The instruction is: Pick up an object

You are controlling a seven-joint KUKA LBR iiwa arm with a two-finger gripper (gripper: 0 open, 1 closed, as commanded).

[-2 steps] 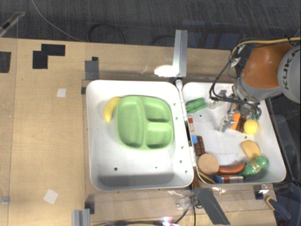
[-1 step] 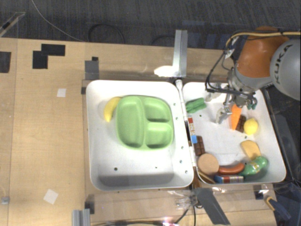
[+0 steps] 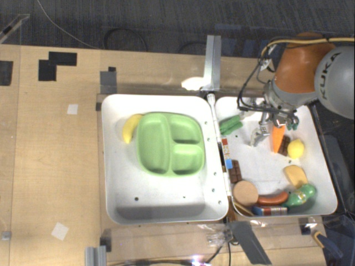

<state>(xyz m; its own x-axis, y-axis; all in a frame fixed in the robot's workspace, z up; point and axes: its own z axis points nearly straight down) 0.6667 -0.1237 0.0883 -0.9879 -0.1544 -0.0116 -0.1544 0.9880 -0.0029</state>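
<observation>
I hang over the right bin in the frame's right half, jaws unreadable, by an orange carrot: likely light, stiff, smooth plastic, best pinched mid-length.

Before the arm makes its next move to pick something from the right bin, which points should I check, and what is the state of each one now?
1. Gripper is over the right bin, where the objects lie: ok.
2. A target lies close by: ok, the orange carrot-like piece is just beside the gripper.
3. Something is held between the jaws: cannot tell, the wrist hides them.
4. Target is free of neighbours: not ok, a dark brown piece and the yellow lemon crowd against it.
5. Bare bin floor for descent: ok, there is white floor left of the orange piece.
6. Left bin stays out of the path: ok, the green divided plate and banana lie apart from the arm.
</observation>
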